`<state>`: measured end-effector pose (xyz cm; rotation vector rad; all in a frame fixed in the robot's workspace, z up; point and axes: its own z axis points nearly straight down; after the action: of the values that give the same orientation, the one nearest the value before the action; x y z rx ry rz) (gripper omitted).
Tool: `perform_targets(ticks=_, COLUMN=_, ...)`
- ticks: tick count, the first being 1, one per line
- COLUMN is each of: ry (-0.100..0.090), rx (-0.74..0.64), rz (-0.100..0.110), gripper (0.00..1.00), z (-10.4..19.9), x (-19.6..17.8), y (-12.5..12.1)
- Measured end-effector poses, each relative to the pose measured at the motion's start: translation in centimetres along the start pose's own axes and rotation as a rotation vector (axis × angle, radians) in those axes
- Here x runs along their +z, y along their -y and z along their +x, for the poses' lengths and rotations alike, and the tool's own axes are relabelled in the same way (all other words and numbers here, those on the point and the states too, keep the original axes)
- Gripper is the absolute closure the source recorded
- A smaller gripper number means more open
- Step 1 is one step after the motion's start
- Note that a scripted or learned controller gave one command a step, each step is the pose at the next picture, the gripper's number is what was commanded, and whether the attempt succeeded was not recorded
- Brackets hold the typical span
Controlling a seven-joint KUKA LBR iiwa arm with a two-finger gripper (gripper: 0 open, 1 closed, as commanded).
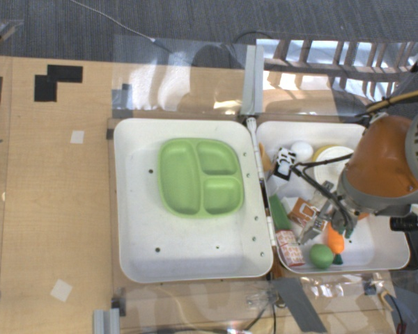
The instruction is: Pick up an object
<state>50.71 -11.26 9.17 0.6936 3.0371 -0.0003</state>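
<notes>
My gripper [325, 225] hangs low over the right bin [393, 250], below the arm's orange band [383, 160]. Its two grey fingers [310, 231] stand apart, so it is open with nothing held between them. Just under the fingertips lie an orange carrot-shaped toy [336, 241] and a round green fruit [321, 256]. A brown and orange packet [304, 211] sits right beside the left finger. Part of the bin's middle is hidden by the arm.
The right bin also holds a white ball [302, 149], a black-and-white toy [285, 161], a yellowish dish [334, 155], a green piece [279, 213] and a red-white packet [288, 246]. The left bin [136, 256] bears a green divided plate [200, 177].
</notes>
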Motion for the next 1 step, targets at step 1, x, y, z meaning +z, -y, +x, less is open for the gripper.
perform_targets(ticks=1, ry=-0.001, rx=0.039, rz=0.001, gripper=0.00, z=0.52, x=-0.01, y=-2.74)
